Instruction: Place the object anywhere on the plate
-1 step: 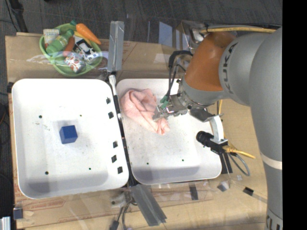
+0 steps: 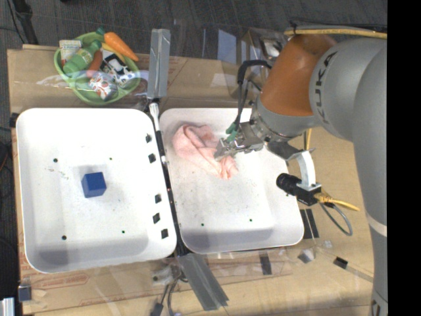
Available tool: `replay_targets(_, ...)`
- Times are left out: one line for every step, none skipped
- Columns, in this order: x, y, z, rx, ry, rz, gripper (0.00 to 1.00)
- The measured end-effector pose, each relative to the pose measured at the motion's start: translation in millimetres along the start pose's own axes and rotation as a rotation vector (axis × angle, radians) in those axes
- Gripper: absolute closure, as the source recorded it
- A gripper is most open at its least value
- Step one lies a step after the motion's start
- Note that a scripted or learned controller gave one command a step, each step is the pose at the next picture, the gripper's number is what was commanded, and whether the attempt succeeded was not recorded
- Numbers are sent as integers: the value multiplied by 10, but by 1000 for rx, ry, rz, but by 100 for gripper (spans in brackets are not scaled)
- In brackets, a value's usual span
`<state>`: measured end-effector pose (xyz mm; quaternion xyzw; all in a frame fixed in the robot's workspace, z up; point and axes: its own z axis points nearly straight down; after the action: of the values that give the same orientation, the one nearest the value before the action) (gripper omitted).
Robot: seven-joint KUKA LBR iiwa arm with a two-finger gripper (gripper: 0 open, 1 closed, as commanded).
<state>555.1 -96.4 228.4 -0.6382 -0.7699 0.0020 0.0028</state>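
- Behind the left bin point(image 2: 39, 176), on the bench, sits a green bowl point(image 2: 79, 92) heaped with toy food and small packets, a carrot on top.
- Alone in the left bin lies a blue cube point(image 2: 94, 184), left of the middle.
- Between the two bins runs a dark divider with clips.
- On the right bin point(image 2: 263, 232) a crumpled pink cloth point(image 2: 200, 147) lies in the back half, near the divider.
- At the cloth's right edge the gripper point(image 2: 228, 147) is down, touching the fabric; I cannot tell whether its fingers are apart or closed.
- No plate can be made out.
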Motion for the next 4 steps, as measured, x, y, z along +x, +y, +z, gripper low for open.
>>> replay_targets(528,121,-68,2,0,-406,100)
replay_targets(1007,192,51,0,-2,-809,100)
replay_targets(1574,282,52,0,-3,-1210,100)
replay_targets(2042,466,-3,-2,-5,-1383,100)
